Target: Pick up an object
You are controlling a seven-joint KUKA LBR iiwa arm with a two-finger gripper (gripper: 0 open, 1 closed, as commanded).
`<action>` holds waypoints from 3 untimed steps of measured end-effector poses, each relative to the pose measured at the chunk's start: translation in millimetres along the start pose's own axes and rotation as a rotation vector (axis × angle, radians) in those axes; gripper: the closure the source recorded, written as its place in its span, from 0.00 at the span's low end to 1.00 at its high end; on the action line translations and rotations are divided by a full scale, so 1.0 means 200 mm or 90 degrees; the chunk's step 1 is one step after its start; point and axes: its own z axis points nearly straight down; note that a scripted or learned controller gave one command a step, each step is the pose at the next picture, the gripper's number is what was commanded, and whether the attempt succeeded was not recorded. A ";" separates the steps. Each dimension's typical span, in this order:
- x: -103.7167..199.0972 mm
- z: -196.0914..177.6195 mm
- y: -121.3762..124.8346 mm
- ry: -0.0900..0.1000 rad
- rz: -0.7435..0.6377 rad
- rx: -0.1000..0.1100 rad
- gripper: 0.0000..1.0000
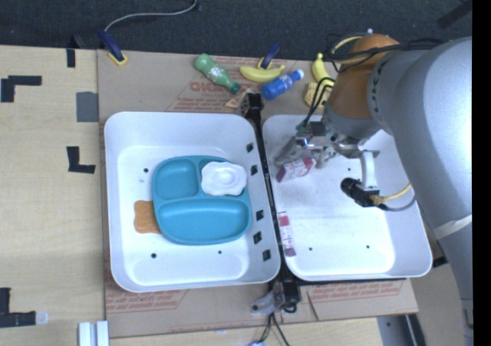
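Note:
My gripper (pixel 304 151) hangs low over the far left part of the right bin (pixel 360 252), close to the divider between the bins. A small red and white packet (pixel 295 169) lies on the bin floor directly under and in front of the gripper, touching or nearly touching it. The left bin (pixel 126 145) holds a blue divided plate (pixel 201 210) with a white fried-egg toy (pixel 223 178) on its top right corner. A tan toast piece (pixel 142 216) pokes out from under the plate's left edge.
The grey arm (pixel 430 122) with its orange band (pixel 357 91) covers the right bin's far right side. Behind the bins lie a green bottle (pixel 215 73), a yellow banana (pixel 261 73) and a blue bottle (pixel 281 84). A red and white label (pixel 285 233) sits by the divider.

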 end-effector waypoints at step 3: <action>0.00 0.00 0.02 -0.001 0.000 0.000 0.00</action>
